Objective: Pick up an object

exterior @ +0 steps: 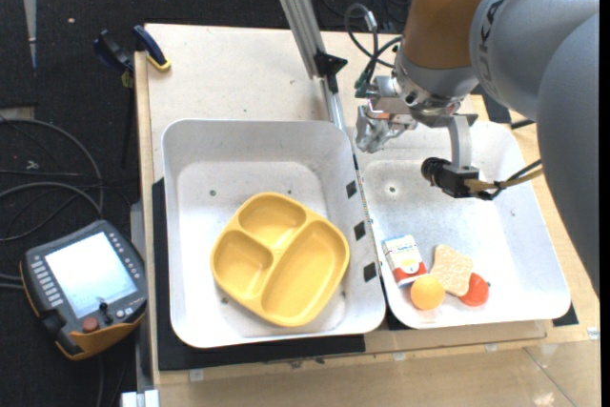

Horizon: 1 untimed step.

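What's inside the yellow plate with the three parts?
Nothing shows inside the yellow plate; all three compartments look bare. The bin floor beneath it is covered, so anything underneath stays hidden.

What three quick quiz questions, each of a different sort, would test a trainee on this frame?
1. True or false: the yellow plate lies in the left bin.
2. Which lies nearest the orange ball? A) the cracker B) the pendant C) the clamp
3. Fill in: the gripper hangs over the far end of the ____ bin.

Key: 1 true. 2 A; the cracker sits just beside the ball, with the small carton and a red piece close by. 3 right.
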Motion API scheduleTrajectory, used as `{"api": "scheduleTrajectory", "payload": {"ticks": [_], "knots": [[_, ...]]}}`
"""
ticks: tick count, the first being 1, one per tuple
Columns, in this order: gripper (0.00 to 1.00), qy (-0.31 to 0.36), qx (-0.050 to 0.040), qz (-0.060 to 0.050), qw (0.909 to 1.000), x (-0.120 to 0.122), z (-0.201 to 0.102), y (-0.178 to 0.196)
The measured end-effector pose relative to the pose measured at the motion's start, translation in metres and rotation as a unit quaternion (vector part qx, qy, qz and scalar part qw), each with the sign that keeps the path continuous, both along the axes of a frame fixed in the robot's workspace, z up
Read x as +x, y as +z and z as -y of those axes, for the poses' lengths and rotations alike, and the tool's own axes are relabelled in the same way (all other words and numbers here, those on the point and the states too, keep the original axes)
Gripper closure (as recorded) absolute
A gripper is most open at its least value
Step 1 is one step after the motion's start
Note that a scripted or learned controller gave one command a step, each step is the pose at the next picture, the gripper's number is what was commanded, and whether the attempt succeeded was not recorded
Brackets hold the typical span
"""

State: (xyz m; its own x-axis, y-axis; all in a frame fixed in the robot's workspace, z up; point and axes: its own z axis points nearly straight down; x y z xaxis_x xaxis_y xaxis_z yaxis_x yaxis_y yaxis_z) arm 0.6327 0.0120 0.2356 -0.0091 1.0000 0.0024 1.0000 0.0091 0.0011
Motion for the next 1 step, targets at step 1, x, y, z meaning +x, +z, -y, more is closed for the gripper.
{"api": "scheduleTrajectory", "payload": {"ticks": [1], "knots": [[1.00, -0.001, -0.0005, -0.001, 1.0000, -0.0013, -0.0567, -0.0106]]}}
